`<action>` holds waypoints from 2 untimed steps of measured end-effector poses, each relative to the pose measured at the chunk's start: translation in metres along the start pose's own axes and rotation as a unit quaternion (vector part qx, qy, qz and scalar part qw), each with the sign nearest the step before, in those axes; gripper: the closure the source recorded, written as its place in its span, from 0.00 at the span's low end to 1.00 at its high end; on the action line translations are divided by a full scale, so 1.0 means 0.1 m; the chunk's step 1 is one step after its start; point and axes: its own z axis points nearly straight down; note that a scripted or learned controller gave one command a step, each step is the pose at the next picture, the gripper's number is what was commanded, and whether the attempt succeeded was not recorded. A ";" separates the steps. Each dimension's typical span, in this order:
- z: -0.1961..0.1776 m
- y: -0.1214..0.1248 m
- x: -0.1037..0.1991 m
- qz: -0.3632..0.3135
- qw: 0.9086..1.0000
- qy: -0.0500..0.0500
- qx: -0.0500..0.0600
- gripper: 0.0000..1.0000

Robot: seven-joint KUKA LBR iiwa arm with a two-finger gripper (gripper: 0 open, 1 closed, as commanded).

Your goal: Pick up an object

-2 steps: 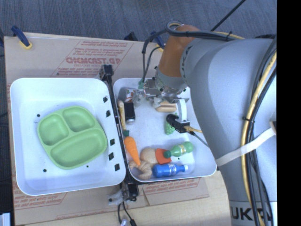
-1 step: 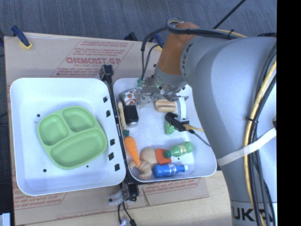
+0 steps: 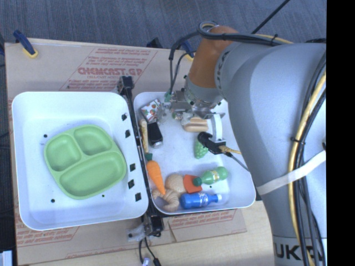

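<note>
My gripper (image 3: 176,107) is low over the far end of the right bin (image 3: 244,188), under the grey arm with its orange band. A tan bread-like piece (image 3: 194,126) lies just to its right. A small printed packet (image 3: 148,112) and a black block (image 3: 154,133) lie to its left. Nearer the front are a green bumpy toy (image 3: 201,149), a carrot (image 3: 155,175), a green bottle (image 3: 214,176), a red-orange piece (image 3: 192,183), a tan lumpy toy (image 3: 172,188) and a blue bottle (image 3: 199,200). I see nothing lifted off the bin floor.
The left bin (image 3: 33,115) holds a green divided plate (image 3: 85,160). A black hinge strip (image 3: 133,143) runs between the two bins. The arm's bulk covers the right bin's right side. Cardboard (image 3: 105,65) lies under both bins.
</note>
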 end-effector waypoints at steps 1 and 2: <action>0.12 -0.85 -0.02 0.004 1.000 0.001 -0.012 0.00; 0.11 -0.27 -0.01 0.003 1.000 0.003 -0.012 0.00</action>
